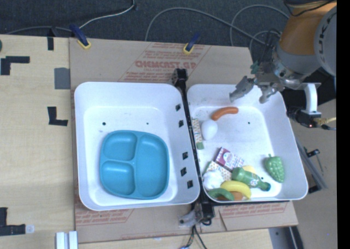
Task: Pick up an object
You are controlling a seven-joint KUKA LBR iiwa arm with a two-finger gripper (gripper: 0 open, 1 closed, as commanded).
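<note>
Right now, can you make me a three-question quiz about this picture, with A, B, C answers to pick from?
1. Where is the blue plate?
A. left bin
B. right bin
C. on the cardboard

2. What colour is the hot dog?
A. purple
B. orange-red
C. black

3. How are the fingers of the gripper?
A. spread open with nothing between them
B. shut on the banana
C. shut on the egg

Answers: 1 A, the plate lies inside the left bin. 2 B, it looks orange-red against the white right bin. 3 A, the fingers stand apart above the bin's far edge.
</note>
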